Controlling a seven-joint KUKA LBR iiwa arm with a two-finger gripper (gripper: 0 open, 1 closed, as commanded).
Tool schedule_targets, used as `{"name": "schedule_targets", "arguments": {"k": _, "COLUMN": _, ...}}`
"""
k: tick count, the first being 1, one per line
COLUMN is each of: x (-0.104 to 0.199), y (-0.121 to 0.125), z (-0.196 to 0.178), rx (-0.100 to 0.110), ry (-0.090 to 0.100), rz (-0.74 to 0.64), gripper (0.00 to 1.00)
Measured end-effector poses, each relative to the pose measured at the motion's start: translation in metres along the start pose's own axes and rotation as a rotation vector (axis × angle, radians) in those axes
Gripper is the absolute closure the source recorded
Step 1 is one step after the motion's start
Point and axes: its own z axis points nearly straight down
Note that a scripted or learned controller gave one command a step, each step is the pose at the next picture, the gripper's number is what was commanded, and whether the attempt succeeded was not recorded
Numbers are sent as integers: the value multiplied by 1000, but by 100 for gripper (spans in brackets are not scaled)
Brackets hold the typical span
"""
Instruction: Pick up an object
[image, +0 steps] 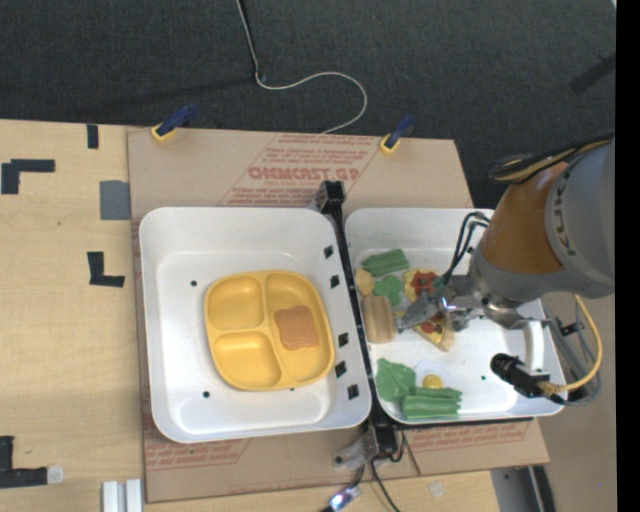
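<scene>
The right bin (455, 225) holds a scatter of toy food: green leafy pieces (386, 264) at the upper left, a tan bread-like piece (378, 318), red and yellow bits (425, 282), and more green pieces (418, 393) along the front with a small yellow item (432, 381). My gripper (428, 312) is low in the middle of this bin, its fingers among the red and yellow pieces. I cannot make out whether anything sits between them. The grey arm with its orange band (525, 225) comes in from the right.
The left bin (165, 250) carries a yellow divided tray (240, 345) with a brown patty (296, 327) in its right compartment. Both bins rest on a cardboard sheet (290, 165) held by clips. A white cable (300, 80) loops across the dark floor behind.
</scene>
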Motion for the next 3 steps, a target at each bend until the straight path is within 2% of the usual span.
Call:
{"name": "schedule_targets", "arguments": {"k": 1, "x": -3, "y": 1, "z": 25, "rx": -10, "ry": -8, "rz": 3, "gripper": 0}}
{"name": "schedule_targets", "arguments": {"k": 2, "x": -3, "y": 4, "z": 12, "rx": -17, "ry": -9, "rz": 2, "gripper": 100}}
{"name": "schedule_targets", "arguments": {"k": 3, "x": -11, "y": 11, "z": -42, "rx": -7, "ry": -1, "rz": 0, "gripper": 100}}
